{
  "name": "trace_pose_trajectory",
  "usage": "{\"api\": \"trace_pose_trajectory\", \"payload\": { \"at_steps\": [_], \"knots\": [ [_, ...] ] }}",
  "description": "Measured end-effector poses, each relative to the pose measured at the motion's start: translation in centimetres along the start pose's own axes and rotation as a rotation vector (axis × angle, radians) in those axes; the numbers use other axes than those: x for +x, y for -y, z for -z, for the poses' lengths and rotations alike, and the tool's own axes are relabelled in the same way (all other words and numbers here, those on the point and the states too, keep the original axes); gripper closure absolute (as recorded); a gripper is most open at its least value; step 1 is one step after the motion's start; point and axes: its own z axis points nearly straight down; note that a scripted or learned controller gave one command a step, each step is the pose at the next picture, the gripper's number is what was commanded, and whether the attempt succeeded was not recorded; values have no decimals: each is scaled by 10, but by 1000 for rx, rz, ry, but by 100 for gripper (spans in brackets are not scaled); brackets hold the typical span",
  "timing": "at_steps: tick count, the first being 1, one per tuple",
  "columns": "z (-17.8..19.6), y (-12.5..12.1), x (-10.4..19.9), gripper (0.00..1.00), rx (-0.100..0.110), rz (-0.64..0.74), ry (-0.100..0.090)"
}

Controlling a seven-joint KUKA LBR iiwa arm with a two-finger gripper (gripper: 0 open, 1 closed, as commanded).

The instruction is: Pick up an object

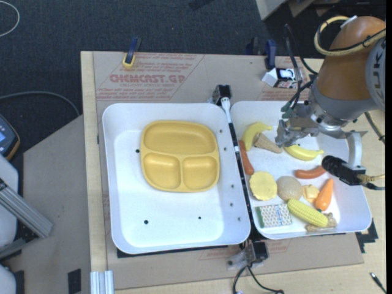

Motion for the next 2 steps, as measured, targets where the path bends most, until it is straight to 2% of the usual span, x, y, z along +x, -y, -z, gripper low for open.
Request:
{"api": "trace_pose_trajectory", "payload": {
  "at_steps": [1,2],
  "knots": [
    [13,21,50,100,-1,3,-1],
    [17,34,42,100,-1,-3,0]
  ]
}}
